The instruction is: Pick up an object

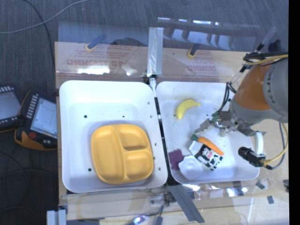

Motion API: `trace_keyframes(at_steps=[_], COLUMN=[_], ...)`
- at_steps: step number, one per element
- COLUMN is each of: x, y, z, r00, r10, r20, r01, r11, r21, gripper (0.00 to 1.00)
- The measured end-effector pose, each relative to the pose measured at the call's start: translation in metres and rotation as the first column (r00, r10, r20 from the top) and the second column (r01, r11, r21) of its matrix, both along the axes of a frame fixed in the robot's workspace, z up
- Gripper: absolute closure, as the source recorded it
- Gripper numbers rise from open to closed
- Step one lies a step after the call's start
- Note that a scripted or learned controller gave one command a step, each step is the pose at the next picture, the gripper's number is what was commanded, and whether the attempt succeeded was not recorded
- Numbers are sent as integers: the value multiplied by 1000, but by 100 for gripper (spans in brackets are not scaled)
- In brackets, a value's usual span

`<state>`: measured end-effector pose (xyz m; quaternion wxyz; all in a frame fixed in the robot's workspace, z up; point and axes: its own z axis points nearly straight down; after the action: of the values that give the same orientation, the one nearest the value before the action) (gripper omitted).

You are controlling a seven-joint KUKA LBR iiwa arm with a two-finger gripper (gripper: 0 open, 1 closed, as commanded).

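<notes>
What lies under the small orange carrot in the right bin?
The small orange carrot rests on a white box with black markings. Whatever the box itself covers is hidden.

A yellow divided plastic tray (123, 152) fills the left white bin (75, 97) — the gripper (205, 126) hangs just above an orange carrot (209, 145) in the right bin (213, 89).

Arm (262, 95): grey casing w/ broad orange band above wrist. Black & yellow cables run along upper side, another loops at lower right. Gripper (206, 127) metallic silver; black cylindrical fitting beside wrist.
</notes>
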<state>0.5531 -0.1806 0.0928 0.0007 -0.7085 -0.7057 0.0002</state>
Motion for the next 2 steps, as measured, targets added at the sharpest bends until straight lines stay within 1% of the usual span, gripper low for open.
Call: trace_keyframes(at_steps=[1,2], x=[-50,-64], y=[13,42], z=[-2,-2], r00=[994,999], r10=[-109,-45], r20=[19,21], r01=[110,45], r11=[994,999], r21=[-6,-10], gripper=[0,0])
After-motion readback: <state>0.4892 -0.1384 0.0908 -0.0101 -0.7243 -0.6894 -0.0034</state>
